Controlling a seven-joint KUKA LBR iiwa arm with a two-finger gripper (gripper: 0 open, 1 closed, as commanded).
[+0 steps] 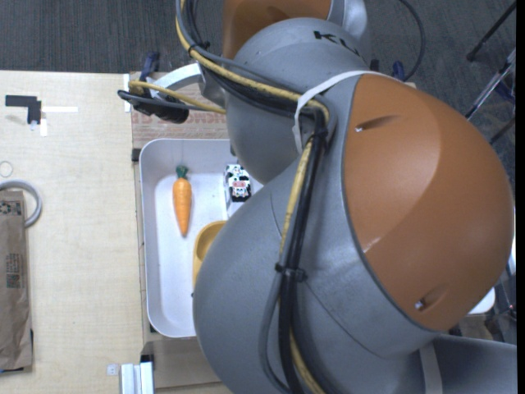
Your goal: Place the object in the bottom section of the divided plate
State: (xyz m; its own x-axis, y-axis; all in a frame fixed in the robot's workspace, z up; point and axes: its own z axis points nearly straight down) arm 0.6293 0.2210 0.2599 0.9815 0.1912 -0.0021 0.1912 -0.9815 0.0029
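Arm hides most of the yellow plate in the white bin, and the jaw state cannot be told; a blind release could miss the plate's bottom section and land near the carrot.

The arm takes most of the right and the middle of the camera view, very near to the lens. A large orange dome sits on the right side, joined to grey rounded segments below and to the left of it. A second orange part is at the top edge. Black and yellow cables run along the grey body, held by a white strap.
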